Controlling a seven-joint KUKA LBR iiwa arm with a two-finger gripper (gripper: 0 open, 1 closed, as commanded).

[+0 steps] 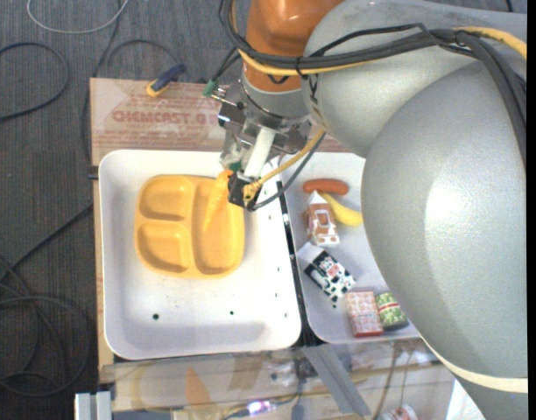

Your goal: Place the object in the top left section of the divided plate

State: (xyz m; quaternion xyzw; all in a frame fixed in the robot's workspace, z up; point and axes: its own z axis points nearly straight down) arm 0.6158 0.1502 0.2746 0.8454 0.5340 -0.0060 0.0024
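Behind the yellow divided plate (167, 261), past the far rim of its white bin (189, 322), lies a cardboard sheet (154, 116) with faded red print. I read "CHEMCAST" and then perhaps a G, with the rest hidden under the arm.

The gripper (236, 175) hangs over the plate's far right corner. Whether the claw is apart or closed I cannot tell, as the wrist covers it. A slim orange piece (217, 204), carrot-like, runs from just under the gripper along the ridge beside the plate's large right section. Its colour is so close to the plate's that its outline is hard to trace, and I cannot tell whether it rests or is carried.

Right of the plate, in the neighbouring bin (316, 309), are a sausage (325, 185), a banana (345, 213) and a small carton (320, 224). There are also a cow-patterned pack (329, 276), a red box (363, 313) and a green tin (389, 309). Their labels are too small to read, and the arm cuts off that bin's right side.
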